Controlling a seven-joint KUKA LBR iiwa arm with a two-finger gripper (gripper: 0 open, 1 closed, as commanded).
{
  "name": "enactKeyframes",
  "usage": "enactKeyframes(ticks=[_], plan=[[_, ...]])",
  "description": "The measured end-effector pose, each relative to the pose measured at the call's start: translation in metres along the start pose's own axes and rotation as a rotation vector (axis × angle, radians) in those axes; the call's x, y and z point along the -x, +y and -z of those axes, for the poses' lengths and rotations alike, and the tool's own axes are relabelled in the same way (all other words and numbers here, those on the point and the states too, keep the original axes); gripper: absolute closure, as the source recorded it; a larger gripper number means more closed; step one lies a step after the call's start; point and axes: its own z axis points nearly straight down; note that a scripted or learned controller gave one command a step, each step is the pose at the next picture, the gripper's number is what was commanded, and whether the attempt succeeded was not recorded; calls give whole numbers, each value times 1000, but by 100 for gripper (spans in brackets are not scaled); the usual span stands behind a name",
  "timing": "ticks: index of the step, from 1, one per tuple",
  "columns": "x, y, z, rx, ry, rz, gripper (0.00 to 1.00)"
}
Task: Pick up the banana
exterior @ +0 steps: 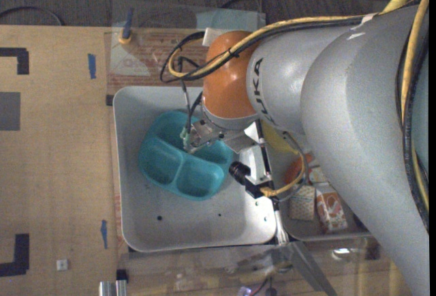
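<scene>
Above the teal tray (178, 161), the jaws (191, 140).

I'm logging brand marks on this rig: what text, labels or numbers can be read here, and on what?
"KUKA": black letters running sideways on the grey robot arm, only partly legible.
Small white and orange printed carton in the right white bin: print too blurred to read.
Red-patterned sheet above the left bin: unreadable.

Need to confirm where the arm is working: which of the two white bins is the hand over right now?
The hand is over the left bin, the one holding the teal divided tray. The right bin, with the small carton, lies mostly under the arm.
</scene>
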Motion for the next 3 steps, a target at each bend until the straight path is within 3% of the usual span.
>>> enactKeyframes(ticks=[1, 2, 3], plan=[[-24, 26, 1, -11, -1, 52, 100], [-53, -15, 2, 11, -3, 429, 100], [-78, -17, 2, 9, -4, -126, 100]])
